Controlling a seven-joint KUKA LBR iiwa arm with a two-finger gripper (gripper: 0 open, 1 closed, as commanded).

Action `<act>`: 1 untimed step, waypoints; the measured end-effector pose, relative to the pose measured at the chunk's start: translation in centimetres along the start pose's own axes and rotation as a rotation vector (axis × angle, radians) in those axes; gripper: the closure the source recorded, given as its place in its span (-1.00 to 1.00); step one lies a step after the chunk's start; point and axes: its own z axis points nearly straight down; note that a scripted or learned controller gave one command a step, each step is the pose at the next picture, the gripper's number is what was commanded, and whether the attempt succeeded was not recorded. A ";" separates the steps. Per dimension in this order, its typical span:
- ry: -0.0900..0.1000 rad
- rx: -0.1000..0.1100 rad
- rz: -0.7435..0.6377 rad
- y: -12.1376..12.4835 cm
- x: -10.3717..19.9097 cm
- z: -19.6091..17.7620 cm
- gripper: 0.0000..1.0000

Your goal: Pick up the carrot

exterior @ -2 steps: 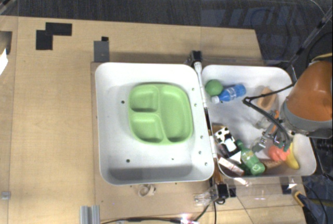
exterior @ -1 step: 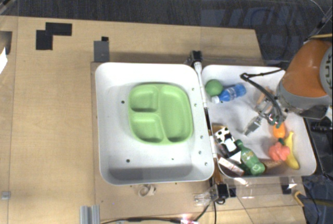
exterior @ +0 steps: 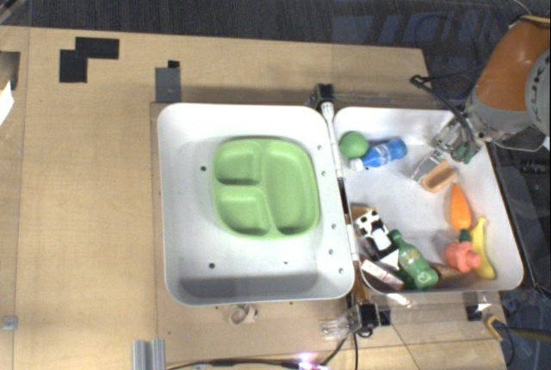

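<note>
The gripper [exterior: 439, 155] is being held just behind the carrot [exterior: 461, 206]; the jaws' state cannot be told. A wrong grasp is being risked — the tan piece [exterior: 440, 178] is lying between them.

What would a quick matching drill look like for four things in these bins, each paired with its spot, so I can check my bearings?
Things:
1. carrot
2. green divided plate
3. green ball
4. banana

Places:
A. left bin, middle
B. right bin, far left corner, beside the blue bottle
C. right bin, right side, just below the gripper
D. right bin, near right corner

Pairs: 1-C, 2-A, 3-B, 4-D
</note>
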 end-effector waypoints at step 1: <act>0.000 0.002 0.088 -4.8 5.8 -0.2 -1.00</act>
